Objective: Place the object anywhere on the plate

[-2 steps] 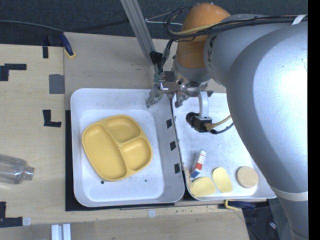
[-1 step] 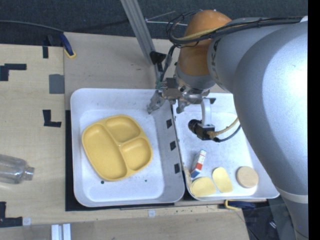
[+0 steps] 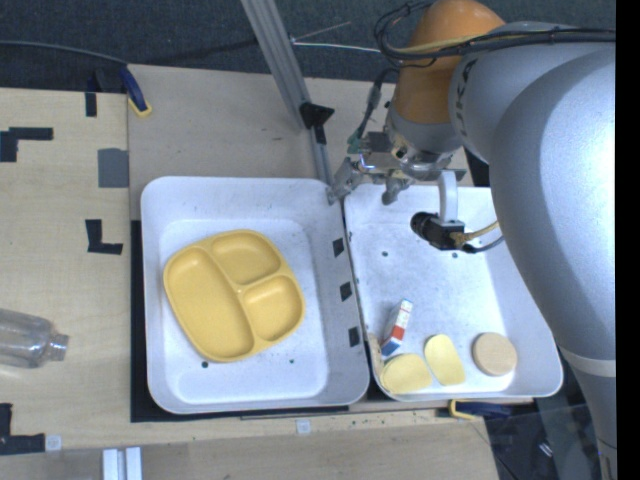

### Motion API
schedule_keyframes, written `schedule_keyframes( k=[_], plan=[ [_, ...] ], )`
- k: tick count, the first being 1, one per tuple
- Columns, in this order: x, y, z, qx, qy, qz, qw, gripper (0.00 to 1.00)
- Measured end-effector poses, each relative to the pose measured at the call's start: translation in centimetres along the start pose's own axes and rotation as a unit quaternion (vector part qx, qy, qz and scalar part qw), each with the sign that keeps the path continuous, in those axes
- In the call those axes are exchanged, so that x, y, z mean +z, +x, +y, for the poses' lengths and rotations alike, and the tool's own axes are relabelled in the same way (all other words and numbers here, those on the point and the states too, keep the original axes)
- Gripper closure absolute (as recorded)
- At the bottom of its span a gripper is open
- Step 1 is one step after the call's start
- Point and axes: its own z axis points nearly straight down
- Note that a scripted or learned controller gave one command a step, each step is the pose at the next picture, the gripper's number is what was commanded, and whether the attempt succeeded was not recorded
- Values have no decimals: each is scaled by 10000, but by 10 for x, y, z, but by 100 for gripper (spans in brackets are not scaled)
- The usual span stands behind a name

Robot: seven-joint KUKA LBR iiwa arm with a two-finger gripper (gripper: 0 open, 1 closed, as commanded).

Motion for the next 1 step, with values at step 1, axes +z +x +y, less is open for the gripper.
schedule_keyframes(
  k=[1],
  plan=[
    [0, 42, -1, -36, 7, 10, 10000, 0]
  ],
)
